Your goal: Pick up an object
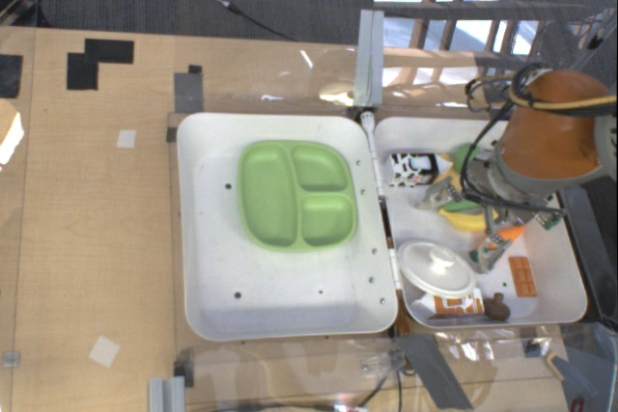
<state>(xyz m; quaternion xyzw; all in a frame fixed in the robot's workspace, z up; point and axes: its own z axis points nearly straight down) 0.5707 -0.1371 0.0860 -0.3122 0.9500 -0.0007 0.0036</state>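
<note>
The arm's orange band (555, 135) hangs over the right bin (570, 299). My gripper (494, 238) reaches down below it into a pile of small objects. Under and beside it lie a yellow banana (463, 219), a green item (466, 154) and an orange piece (512, 232). A black-and-white patterned box (413, 170) lies at the bin's back left. A round white lid (439, 267) rests at the front left. The wrist hides most of the gripper.
The left bin (208, 304) bears a green divided plate (295, 195). An orange-brown block (522, 276), a flat brown packet (457, 306) and a small dark brown lump (496, 308) lie along the right bin's front. Cables (492, 92) loop above the wrist.
</note>
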